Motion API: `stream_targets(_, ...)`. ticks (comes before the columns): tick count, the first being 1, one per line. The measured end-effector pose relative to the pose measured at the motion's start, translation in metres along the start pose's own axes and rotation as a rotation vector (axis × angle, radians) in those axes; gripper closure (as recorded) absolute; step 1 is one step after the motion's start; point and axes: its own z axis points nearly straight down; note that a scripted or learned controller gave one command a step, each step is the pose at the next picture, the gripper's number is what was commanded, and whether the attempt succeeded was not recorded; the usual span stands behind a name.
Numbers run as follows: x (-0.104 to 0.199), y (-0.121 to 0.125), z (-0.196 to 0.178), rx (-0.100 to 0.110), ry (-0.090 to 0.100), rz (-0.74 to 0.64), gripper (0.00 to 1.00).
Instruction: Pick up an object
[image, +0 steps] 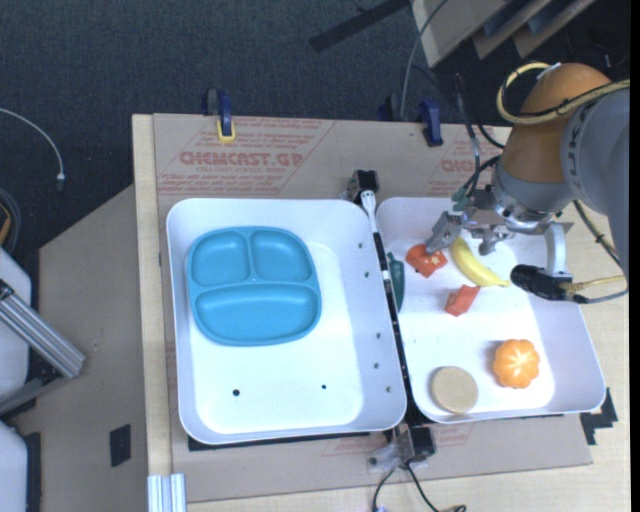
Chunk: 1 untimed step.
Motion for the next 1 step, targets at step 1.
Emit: stream_targets(1, 0.0004, 0.0016, 0.0369, -0.006, -0.001, -0.001, 0.0)
